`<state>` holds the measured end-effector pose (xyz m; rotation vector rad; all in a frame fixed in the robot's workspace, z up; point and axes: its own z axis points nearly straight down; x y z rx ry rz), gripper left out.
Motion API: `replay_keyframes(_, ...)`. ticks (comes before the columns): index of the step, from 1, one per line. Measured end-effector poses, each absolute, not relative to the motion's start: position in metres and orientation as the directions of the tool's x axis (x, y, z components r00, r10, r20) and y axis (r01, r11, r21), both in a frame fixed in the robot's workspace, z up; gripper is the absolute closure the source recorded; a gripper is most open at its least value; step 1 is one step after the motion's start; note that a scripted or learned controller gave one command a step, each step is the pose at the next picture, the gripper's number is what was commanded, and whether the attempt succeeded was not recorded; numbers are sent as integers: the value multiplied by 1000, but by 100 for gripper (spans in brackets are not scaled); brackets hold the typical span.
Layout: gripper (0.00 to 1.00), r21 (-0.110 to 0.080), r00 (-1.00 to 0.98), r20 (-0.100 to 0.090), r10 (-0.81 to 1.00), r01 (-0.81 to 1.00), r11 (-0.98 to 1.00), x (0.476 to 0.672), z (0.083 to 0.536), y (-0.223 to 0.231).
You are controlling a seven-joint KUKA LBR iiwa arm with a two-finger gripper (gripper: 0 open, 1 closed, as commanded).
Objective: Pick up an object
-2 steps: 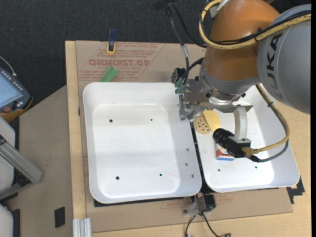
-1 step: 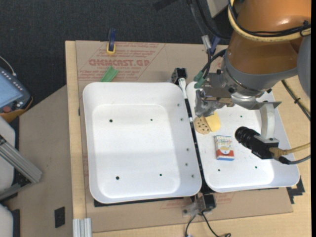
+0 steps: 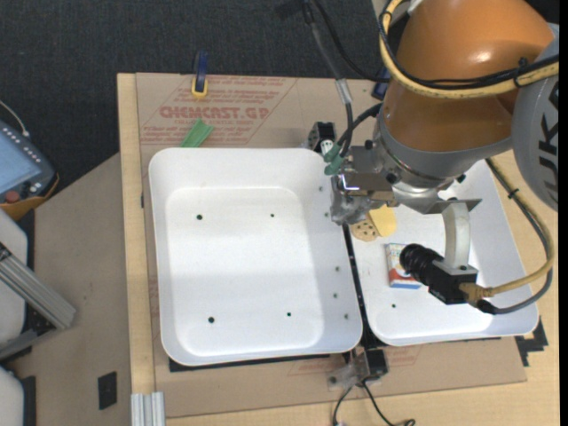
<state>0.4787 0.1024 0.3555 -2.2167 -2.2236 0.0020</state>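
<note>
— Where in the bins?
— Inside the shallow white right-hand bin [image 3: 497,322], near its left wall: pale yellow wedge [image 3: 383,221], touching a round tan dotted piece [image 3: 362,230]; small red, white and blue box [image 3: 401,268] just beside.
— And the grey, orange-banded arm [image 3: 461,60]?
— Hanging low over those pieces.
— Two-finger gripper [image 3: 351,204]: clenched or released?
— Cannot tell.

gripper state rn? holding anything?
Gripper: cannot be told; the arm's orange band hides it. It hangs over the right white bin, near the pale yellow wedge.
</note>
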Motion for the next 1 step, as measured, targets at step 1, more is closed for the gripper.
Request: replay_keyframes(1,100,4,-1,1,1000,1000,1,480,386,105)
